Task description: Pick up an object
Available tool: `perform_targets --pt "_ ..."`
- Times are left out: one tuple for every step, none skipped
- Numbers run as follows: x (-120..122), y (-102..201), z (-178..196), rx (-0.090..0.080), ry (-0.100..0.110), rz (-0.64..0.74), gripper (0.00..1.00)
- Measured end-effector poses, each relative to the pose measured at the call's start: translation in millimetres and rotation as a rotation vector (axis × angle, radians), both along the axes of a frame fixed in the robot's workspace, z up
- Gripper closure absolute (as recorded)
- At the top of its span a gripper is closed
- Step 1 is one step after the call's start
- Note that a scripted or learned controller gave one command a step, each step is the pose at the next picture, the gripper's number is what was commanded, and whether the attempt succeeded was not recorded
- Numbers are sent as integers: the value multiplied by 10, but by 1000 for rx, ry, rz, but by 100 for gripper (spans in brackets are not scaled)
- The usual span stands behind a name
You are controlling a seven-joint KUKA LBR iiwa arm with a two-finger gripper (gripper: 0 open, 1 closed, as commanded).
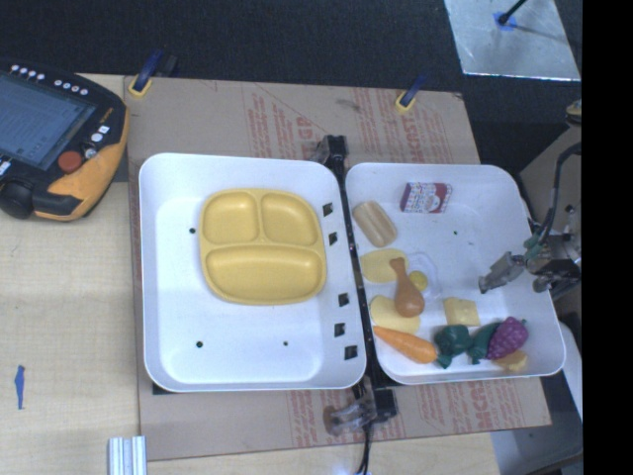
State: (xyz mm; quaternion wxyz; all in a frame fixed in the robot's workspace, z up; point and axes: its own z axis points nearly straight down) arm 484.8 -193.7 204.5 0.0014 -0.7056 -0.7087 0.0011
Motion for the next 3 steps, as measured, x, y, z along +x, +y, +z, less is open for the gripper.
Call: perform_targets --pt "-29 801 -498 5 5 8 0" --pt "203 989 -1157 1 2 3 0" --pt "197 968 -1023 0 1 1 100"
